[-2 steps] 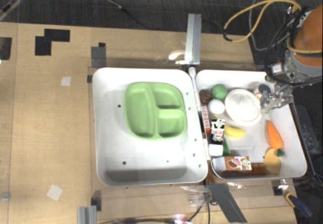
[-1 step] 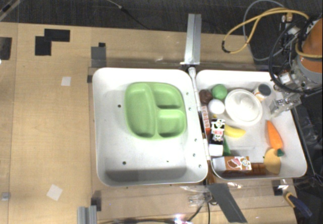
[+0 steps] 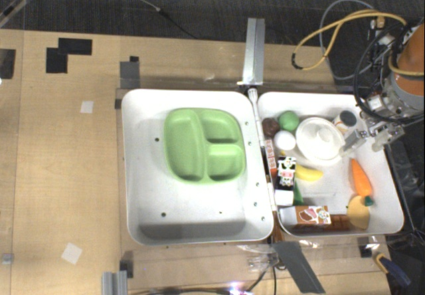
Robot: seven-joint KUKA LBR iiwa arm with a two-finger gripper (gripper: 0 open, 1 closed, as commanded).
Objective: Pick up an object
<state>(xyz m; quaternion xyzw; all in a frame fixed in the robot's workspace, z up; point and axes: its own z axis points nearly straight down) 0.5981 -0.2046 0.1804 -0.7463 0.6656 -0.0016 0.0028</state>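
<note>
The right bin (image 3: 396,220) holds a crowd of small objects. A white bowl (image 3: 319,139) sits near its middle, with a green ball (image 3: 289,120), a white ball (image 3: 285,141) and a brown ball (image 3: 270,127) to its left. A banana (image 3: 307,173), an orange carrot (image 3: 360,178), a yellow pear-like fruit (image 3: 358,212), a cow-patterned box (image 3: 286,172) and a small carton (image 3: 313,214) lie nearer the front. My gripper (image 3: 367,139) hangs over the bin's right side, just right of the bowl and above the carrot. It is open, with nothing between its fingers.
The left bin (image 3: 143,220) holds a green divided plate (image 3: 203,145). A metal divider (image 3: 254,61) stands behind the bins. Yellow and black cables (image 3: 332,28) loop at the back right beside the arm's orange band (image 3: 410,54). Wooden bench surface lies to the left.
</note>
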